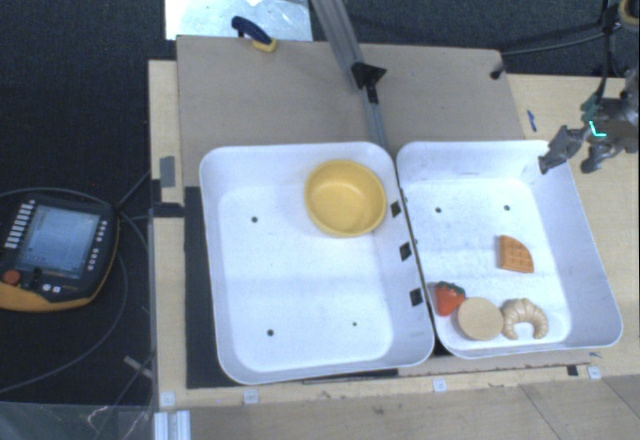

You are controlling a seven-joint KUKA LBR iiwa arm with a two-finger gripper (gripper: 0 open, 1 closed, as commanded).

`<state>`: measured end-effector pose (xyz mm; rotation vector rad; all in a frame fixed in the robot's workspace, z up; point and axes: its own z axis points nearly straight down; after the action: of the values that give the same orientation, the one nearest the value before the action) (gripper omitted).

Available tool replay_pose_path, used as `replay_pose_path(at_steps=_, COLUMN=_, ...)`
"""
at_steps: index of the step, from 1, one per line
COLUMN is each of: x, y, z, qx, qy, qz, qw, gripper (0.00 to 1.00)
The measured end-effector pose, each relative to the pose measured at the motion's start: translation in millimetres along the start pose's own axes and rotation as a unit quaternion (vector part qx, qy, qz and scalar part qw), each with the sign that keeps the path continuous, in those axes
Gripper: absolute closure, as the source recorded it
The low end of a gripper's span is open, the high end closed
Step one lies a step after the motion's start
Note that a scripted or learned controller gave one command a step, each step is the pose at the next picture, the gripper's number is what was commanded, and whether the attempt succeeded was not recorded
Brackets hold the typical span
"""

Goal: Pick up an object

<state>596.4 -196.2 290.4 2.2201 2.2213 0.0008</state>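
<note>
Gripper [572, 152] hangs just outside the far right corner of the right bin [585, 228], fingers spread apart with nothing between them. Inside that bin, well away from the gripper, sits a waffle piece [515, 254] toward the middle. Nearer the bin's front edge lie a croissant [526, 318], a round cracker [479, 318] touching it, and a tomato [449, 298] just beside the cracker. Over in the left bin [230, 328], a yellow bowl [345, 197] rests upright by the far wall.
</note>
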Motion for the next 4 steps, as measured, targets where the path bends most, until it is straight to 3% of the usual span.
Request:
replay_pose_path(at_steps=1, x=0.0, y=0.0, z=0.0, qx=0.0, qy=0.0, qz=0.0, qw=1.0, gripper=0.0)
replay_pose_path(at_steps=2, x=5.5, y=2.6, z=43.4, qx=0.002, qy=0.001, qz=0.0, qw=1.0, gripper=0.0)
replay_pose_path(at_steps=4, x=0.5, y=8.6, z=165.0, qx=0.002, qy=0.001, qz=0.0, qw=1.0, gripper=0.0)
